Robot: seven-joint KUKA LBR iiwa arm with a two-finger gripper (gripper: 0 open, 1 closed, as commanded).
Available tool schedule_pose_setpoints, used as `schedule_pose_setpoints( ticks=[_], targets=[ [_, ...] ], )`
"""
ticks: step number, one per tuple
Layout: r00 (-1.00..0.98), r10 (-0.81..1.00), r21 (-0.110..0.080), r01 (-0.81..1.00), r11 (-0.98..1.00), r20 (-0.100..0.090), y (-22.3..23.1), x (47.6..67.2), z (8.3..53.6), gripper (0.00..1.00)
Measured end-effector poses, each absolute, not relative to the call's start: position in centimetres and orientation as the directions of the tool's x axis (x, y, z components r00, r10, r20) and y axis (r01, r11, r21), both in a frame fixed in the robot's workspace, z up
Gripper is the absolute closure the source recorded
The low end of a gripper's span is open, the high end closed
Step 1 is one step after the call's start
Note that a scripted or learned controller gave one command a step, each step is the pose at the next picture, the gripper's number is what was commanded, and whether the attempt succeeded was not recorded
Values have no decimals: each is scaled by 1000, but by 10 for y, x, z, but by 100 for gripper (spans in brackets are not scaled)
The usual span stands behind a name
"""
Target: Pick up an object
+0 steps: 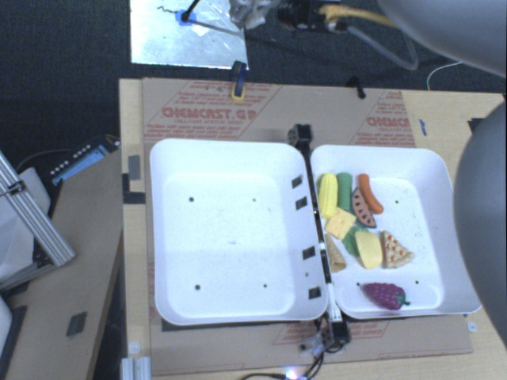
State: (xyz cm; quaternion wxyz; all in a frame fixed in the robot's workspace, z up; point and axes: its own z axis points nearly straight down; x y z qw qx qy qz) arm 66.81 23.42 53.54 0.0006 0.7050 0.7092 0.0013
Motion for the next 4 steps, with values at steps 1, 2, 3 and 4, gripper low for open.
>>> schedule_pose_setpoints(
  ticks=[1,2,3,4],
  targets=[
    [5,1000,-8,1000,-5,-4,161,669,440,100],
    [-10,1000,6,1000,10,4,239,665,481,100],
    [-5,1000,3,1000,5,2,235,668,494,100],
    [-6,1000,6,1000,6,3,235,668,538,100]
  ],
)
